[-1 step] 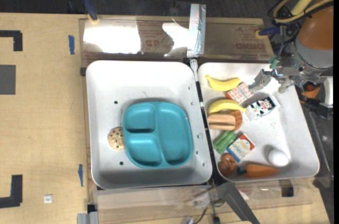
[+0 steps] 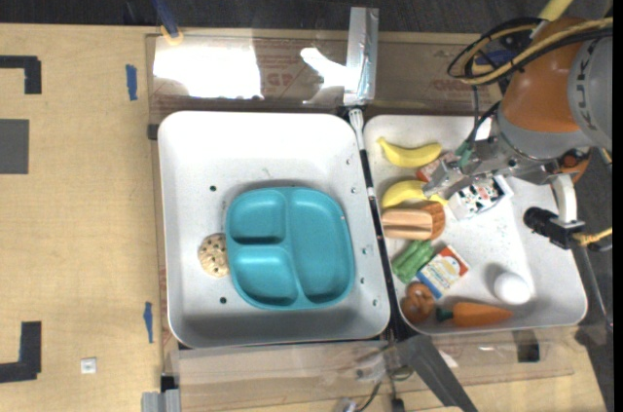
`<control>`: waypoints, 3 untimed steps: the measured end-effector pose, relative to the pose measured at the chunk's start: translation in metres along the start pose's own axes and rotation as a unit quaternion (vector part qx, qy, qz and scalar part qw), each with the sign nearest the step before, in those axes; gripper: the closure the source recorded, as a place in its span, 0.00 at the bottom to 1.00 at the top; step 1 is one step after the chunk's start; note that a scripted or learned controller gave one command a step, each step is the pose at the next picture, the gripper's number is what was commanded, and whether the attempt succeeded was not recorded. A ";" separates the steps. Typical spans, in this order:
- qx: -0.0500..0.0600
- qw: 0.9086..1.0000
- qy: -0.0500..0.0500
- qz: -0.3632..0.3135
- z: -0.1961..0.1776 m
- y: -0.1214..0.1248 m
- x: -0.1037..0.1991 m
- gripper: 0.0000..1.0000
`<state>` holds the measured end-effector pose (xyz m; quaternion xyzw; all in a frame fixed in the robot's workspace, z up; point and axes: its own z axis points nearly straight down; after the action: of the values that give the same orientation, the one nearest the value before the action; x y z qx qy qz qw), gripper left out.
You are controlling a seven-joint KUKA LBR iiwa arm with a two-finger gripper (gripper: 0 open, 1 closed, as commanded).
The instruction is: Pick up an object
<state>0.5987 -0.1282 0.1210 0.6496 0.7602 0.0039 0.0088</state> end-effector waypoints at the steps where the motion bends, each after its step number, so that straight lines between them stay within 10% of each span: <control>1: -0.006 0.995 -0.003 -0.101 0.020 0.043 0.017 0.00; 2: -0.011 0.995 -0.005 -0.101 0.009 0.046 0.016 1.00; 3: -0.010 0.995 -0.004 -0.101 0.011 0.045 0.017 0.00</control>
<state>0.6408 -0.1048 0.1111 0.5696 0.8217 0.0078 0.0187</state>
